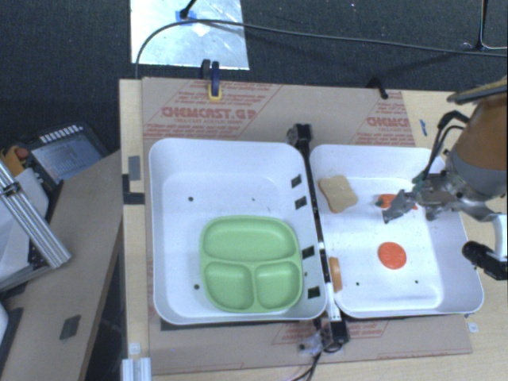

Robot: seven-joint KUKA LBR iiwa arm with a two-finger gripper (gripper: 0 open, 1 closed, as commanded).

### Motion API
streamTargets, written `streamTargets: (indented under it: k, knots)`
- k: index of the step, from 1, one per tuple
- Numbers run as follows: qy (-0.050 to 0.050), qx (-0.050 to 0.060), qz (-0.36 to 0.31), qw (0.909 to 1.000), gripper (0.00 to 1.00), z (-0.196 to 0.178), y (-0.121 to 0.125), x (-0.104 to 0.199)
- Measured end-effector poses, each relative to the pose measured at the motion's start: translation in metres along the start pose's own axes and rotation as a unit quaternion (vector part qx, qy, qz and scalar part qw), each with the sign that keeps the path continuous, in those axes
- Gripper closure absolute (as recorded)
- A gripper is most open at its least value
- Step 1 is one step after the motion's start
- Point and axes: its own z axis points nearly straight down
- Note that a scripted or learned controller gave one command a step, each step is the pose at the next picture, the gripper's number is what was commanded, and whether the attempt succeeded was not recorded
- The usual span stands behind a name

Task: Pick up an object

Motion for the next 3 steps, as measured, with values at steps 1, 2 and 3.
streamTargets:
  k: [1,2,3]
  knots:
    - [-0.001,-0.005,-0.001,1.0,0.0,-0.005,0.003,0.0]
    - [-0.001,-0.003,0.0,1.0,0.0,0.048,-0.001,-0.01]
    - [0.0,-0.002,0.0,1.0,0.0,0.109,-0.007,-0.008]
